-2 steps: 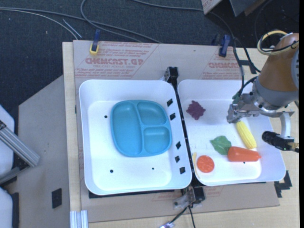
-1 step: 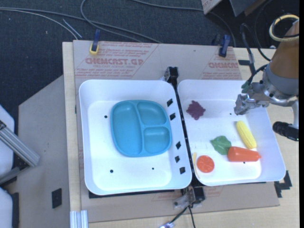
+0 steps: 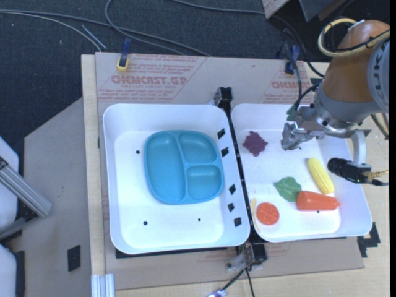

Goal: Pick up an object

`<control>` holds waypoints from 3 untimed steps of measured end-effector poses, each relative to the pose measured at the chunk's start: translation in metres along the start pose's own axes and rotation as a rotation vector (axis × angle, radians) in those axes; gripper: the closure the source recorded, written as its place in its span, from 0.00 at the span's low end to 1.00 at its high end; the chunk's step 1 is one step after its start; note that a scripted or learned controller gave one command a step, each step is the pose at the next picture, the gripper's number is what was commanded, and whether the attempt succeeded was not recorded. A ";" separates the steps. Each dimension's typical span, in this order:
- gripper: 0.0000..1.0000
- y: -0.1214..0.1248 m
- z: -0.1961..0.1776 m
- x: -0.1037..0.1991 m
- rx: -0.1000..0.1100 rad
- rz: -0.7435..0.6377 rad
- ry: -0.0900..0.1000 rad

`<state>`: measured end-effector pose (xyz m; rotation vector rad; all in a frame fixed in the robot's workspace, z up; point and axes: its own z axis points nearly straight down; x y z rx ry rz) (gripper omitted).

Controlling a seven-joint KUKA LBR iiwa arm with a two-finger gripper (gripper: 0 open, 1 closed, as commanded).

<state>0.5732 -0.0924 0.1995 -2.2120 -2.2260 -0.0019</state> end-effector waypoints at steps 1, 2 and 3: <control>1.00 0.005 -0.017 0.049 -0.005 0.000 -0.002; 1.00 -0.002 -0.014 0.102 0.001 0.001 -0.001; 1.00 -0.001 -0.022 0.146 -0.002 0.001 -0.001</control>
